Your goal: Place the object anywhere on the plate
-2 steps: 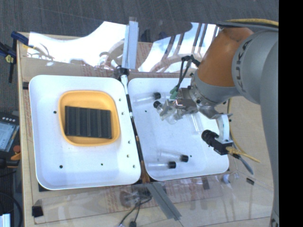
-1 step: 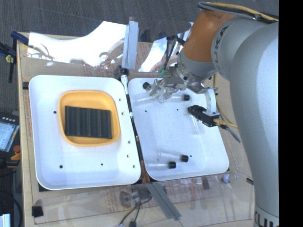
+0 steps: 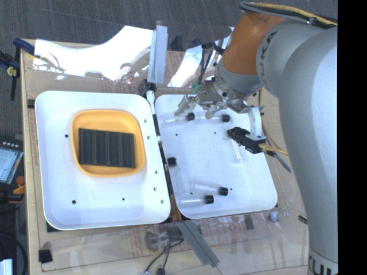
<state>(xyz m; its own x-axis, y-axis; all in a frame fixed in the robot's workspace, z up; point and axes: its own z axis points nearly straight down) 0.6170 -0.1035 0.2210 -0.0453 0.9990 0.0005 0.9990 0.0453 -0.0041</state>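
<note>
Grey and orange, the single arm point(image 3: 287, 67) loomed over two white bins, its gripper point(image 3: 198, 109) at the right bin's point(image 3: 252, 202) far edge; whether it was open could not be told. Two clear tubes point(image 3: 202, 193) lay near that bin's front. One yellow plate point(image 3: 108, 143) with a dark ribbed insert sat in the left bin point(image 3: 51, 205).
</note>
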